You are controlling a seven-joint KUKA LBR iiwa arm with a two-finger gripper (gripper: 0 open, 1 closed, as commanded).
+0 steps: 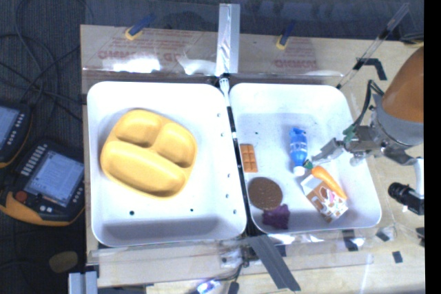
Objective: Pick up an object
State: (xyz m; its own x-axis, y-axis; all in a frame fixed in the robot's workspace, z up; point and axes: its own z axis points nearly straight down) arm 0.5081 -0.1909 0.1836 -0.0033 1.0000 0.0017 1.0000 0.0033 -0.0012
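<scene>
Blue bottle lies in the right bin, long axis running near to far, just left of the gripper, whose grip I cannot tell, with the orange carton just beyond on the near side.

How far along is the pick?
Done: the grey arm's gripper has reached into the right white bin, beside the small blue plastic bottle and the orange-and-white carton. In hand: nothing visibly lifted. Left: grasp and raise one object.
</scene>
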